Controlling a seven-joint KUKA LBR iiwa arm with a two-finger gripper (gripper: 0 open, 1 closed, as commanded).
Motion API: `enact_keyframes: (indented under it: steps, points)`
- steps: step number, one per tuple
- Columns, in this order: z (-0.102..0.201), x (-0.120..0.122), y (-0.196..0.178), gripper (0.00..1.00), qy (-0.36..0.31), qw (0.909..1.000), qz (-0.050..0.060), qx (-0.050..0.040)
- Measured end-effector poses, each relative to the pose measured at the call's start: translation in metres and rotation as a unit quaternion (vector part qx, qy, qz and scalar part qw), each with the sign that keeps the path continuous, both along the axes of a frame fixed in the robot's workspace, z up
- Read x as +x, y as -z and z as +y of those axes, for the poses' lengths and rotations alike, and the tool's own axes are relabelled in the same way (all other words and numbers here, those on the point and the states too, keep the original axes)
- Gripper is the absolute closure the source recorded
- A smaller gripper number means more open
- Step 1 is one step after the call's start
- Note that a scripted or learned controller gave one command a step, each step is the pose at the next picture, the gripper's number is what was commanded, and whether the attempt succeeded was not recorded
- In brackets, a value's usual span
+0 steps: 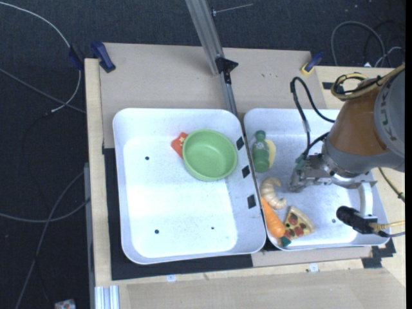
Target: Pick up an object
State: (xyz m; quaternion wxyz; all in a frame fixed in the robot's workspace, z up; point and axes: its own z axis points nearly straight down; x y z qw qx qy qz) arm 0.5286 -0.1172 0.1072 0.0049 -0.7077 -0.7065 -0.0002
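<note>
Looking down from the camera above the bench, you see the gripper (301,176) low in the right bin (322,118), near its middle. You cannot tell from here how the jaws stand; they are too small and dark.

The things to pick lie along the left wall of that bin. A green bottle (260,150) lies near the top, with something pale yellow (271,150) tucked right behind it. Below sit a croissant (273,194), a carrot (275,222) and a pizza slice (298,223).

Watch out here. The gripper is beside the croissant but apart from it, so it may close on nothing at all. The carrot, croissant and pizza slice are packed close, so you could bump one while going for another. The carrot lies against the bin wall, and a finger may not fit behind it. The bottle looks round and may roll away.

The bins look smooth and white, so things can slide. The left bin (161,224) holds a green bowl (209,154) with a red thing (178,143) peeking out beside it. A metal pole (203,24) leans over the wooden bench (161,76), and cables (38,37) lie on the dark floor.
</note>
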Motion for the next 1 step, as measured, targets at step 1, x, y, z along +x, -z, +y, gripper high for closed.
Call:
enact_keyframes:
  steps: [1]
  points:
    - [-0.0002, 0.0012, -0.0448, 1.0, -0.001, 1.0, -0.006, -0.0035]
